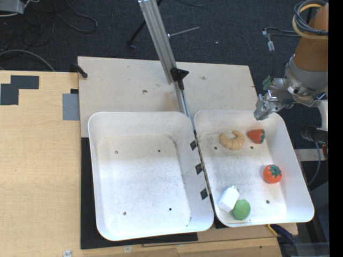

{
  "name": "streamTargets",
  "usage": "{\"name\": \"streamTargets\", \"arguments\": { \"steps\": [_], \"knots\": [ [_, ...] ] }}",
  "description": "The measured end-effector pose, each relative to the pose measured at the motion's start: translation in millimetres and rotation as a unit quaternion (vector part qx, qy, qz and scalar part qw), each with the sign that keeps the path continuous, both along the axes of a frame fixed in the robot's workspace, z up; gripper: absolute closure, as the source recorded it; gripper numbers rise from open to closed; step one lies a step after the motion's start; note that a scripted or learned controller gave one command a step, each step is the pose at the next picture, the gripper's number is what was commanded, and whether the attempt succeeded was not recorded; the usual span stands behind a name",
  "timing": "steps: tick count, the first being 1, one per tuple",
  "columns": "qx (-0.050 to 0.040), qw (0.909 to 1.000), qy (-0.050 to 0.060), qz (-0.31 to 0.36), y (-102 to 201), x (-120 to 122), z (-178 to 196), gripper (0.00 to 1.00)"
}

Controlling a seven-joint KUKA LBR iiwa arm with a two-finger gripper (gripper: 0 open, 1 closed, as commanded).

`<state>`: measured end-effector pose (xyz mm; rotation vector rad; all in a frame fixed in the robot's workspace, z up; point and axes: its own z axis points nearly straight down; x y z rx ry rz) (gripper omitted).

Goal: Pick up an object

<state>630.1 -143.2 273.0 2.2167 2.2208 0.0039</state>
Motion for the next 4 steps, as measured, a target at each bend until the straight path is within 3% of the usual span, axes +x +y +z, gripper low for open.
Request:
{"name": "streamTargets", "arguments": {
  "steps": [3, 4],
  "knots": [
    [0.0017, 1.0000, 0.005, 0.002, 159, -26, -19, 1.00],
    [0.0014, 1.0000, 0.006, 0.002, 210, -52, -33, 1.00]
  ]
}}
